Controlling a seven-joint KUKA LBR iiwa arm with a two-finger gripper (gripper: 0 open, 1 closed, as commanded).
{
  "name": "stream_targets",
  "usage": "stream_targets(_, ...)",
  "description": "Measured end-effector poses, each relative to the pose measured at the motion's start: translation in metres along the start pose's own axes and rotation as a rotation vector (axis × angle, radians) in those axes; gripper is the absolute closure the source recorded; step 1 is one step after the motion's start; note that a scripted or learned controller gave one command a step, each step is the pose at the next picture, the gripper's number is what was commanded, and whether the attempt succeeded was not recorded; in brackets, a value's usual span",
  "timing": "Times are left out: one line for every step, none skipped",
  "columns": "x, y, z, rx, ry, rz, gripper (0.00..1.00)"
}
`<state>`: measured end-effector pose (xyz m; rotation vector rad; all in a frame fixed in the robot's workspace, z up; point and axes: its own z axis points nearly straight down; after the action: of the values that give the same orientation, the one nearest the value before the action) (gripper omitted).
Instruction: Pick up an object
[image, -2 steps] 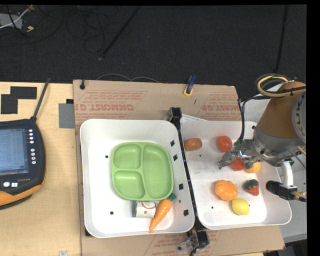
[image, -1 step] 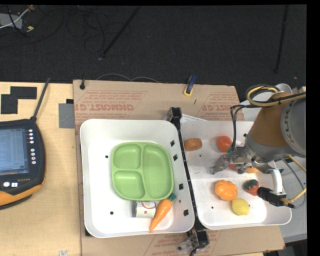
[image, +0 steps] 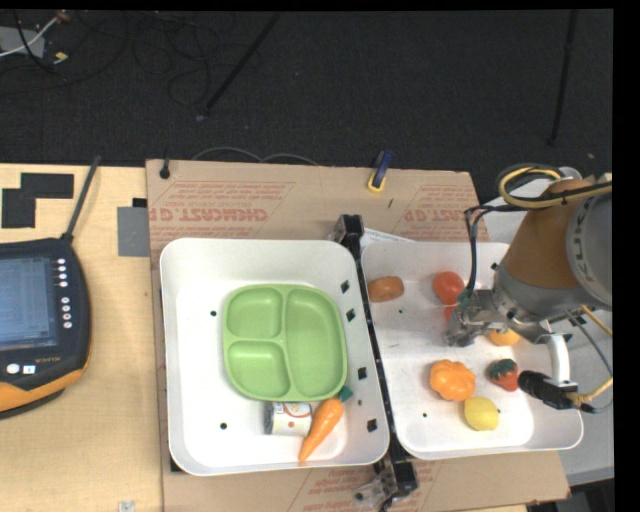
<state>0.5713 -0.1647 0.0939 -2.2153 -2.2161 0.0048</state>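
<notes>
Dark carpet (image: 300, 80) with loose cables (image: 40, 45) lies behind the cardboard-topped bench (image: 270, 205); a pendant (image: 40, 320) rests at left.

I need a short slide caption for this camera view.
Robot claw low in the right bin among toy foods; green plate and carrot in the left bin.

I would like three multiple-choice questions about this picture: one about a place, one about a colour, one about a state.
1. Where does the carrot lie?
A. left bin, below the divided plate
B. right bin, beside the lemon
C. on the cardboard

2. What colour is the divided plate?
A. blue
B. green
C. red

3. How does the tool stand?
A. down in the right bin among the toy foods
B. above the left bin
C. outside both bins

Answers:
1 A: it touches the plate's lower edge in the left bin.
2 B: light green.
3 A: it sits low in the right bin, beside the tomato.
</notes>
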Motion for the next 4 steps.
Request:
stream_targets(-0.003, -0.004, -0.060, -0.007, -0.003, 0.003, 1.00)
stream_targets(0.001, 0.003, -0.104, -0.007, -0.003, -0.001, 1.00)
stream_targets(0.000, 0.003, -0.133, -0.006, -0.003, 0.000, 1.00)
stream_targets(0.052, -0.006, -0.135, -0.001, 0.000, -0.004, 1.00)
